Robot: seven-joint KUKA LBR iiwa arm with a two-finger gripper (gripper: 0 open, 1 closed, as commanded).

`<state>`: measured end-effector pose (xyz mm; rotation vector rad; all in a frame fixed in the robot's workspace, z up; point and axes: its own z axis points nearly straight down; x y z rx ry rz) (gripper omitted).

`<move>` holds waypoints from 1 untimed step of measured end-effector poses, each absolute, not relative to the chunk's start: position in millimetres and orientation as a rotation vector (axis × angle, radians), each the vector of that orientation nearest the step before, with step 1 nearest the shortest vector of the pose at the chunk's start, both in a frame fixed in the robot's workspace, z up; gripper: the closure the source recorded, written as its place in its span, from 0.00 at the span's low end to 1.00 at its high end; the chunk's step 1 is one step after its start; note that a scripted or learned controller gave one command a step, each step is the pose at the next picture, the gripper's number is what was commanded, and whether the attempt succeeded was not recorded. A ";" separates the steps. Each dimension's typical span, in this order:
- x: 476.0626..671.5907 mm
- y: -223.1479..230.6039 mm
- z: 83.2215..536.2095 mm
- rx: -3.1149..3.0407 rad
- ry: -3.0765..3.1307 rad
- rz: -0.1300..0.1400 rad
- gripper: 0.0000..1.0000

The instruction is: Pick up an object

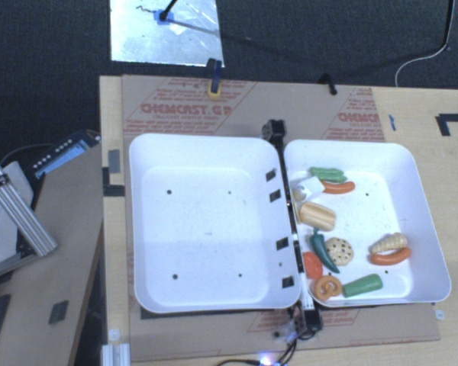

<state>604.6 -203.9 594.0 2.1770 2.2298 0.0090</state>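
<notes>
**Near edge.** The right bin (430, 218) held all the toy food. This was the task's stock, and any one piece would serve. A green pepper (362, 284) lay nearest, just beside an orange pretzel (326, 286) tucked into the bin's near corner against the inner wall.

**Middle.** A red piece (312, 264), a dark green chilli (321, 251) and a speckled cookie (338, 250) were touching or nearly so. To their right, a pale croissant-like piece (388, 242) rested against an orange sausage (389, 257). A tan bread roll (317, 215) lay alone, close to the inner wall.

**Far end.** A second orange sausage (338, 187) and a green pod (327, 174) lay side by side, near a small white piece (305, 184) whose kind was too unclear to name. The left bin (206, 227) showed bare floor. Both bins sat on a printed cardboard sheet (237, 101), with a yellow clamp (214, 88) at its far edge.

**Risks, as judged.**
- Crowding was the chief hazard. A descent into the chilli, cookie and red cluster could catch two pieces or nudge all of them aside.
- Pieces lying against the inner wall left little room on that side, so a closing grip might strike the rim or slip off.
- The rounded, smooth shapes could squirt out under pressure.
- The roll and the pepper looked the safest targets, being more apart.

**Arm.** Its pose, and whether its grip was spread or closed, could not be told from this moment.
</notes>
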 end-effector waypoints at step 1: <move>604.9 -203.3 606.1 2.169 2.230 0.011 1.00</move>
